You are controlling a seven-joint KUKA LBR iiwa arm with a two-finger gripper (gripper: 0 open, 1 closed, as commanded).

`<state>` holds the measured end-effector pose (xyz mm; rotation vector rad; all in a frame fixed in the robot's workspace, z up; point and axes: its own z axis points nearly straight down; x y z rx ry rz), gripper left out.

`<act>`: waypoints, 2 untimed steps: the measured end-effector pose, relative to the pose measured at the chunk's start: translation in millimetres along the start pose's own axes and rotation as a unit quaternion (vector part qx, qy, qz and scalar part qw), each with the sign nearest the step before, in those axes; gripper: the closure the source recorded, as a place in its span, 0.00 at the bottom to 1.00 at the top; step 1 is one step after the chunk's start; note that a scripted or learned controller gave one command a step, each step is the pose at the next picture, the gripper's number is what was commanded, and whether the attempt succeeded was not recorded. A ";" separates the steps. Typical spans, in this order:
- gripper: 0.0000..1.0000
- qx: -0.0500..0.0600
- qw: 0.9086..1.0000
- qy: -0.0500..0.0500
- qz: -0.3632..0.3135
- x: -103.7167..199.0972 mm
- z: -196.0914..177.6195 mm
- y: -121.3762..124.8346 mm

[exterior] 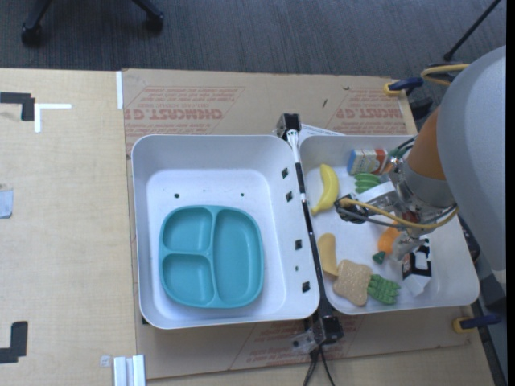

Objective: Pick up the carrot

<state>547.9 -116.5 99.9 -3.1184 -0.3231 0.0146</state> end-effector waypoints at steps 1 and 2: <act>1.00 0.001 1.000 -0.001 -0.003 0.0 -8.4 0.2; 1.00 -0.007 0.969 0.007 -0.248 -65.6 5.4 -13.9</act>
